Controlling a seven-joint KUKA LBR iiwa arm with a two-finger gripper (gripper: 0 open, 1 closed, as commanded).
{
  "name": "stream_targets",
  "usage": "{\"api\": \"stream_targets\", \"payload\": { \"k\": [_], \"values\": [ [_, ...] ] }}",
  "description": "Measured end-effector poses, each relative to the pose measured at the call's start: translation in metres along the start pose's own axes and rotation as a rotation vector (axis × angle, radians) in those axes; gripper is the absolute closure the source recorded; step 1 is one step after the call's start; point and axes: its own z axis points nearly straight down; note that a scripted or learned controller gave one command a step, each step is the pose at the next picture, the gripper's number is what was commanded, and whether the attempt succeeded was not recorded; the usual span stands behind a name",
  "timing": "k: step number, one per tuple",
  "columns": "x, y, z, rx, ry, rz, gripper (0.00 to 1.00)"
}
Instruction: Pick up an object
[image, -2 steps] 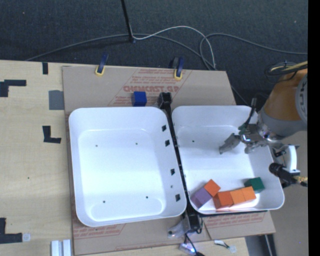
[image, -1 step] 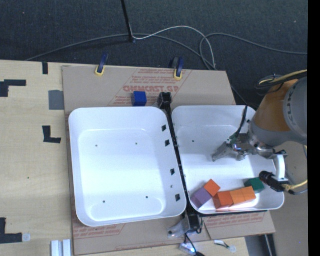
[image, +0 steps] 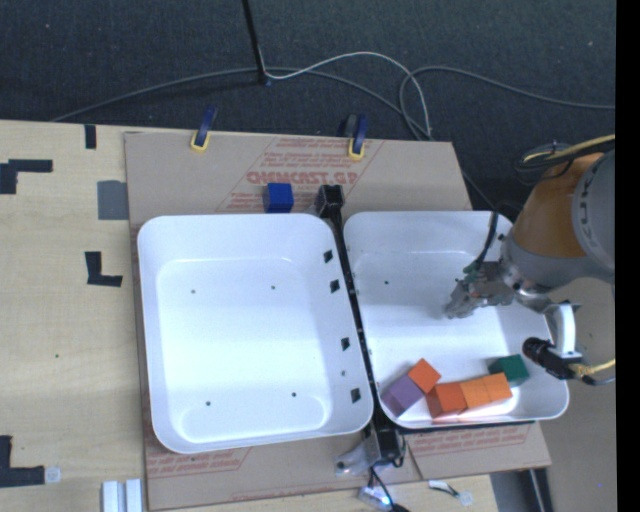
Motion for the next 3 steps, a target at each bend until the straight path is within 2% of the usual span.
{"api": "stream_targets", "payload": {
  "k": [1, 2, 3],
  "values": [
    [0.01, 0.002, -0.053, -0.005, -0.001, 0.0, 1.0],
    [0.005, -0.007, -0.104, -0.004, -0.001, 0.001, 1.0],
    [0.006, -0.007, -0.099, 0.0, 0.0, 0.001, 1.0]
  ]
}}
